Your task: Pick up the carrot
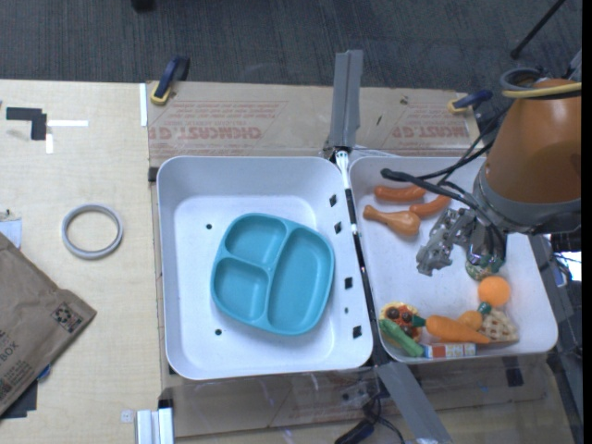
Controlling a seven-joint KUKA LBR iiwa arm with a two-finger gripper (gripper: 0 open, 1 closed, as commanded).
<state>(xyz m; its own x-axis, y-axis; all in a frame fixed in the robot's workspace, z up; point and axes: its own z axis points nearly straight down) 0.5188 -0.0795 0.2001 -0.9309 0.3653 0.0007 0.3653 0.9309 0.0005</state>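
The carrot (450,327), orange and tapered, lies near the front wall of the right bin (546,314), between a small pile of toy food and a pizza slice (500,326). My gripper (437,251) hangs over the middle of that bin, behind the carrot and well apart from it, with nothing seen in it. The grey arm with its orange band (536,146) covers the bin's back right part.
In the right bin also lie a sausage (400,193), a chicken drumstick (392,219), an orange ball (494,291) and a green piece (399,339). The left bin (185,276) holds a blue divided plate (274,273). A tape ring (92,230) lies on the bench.
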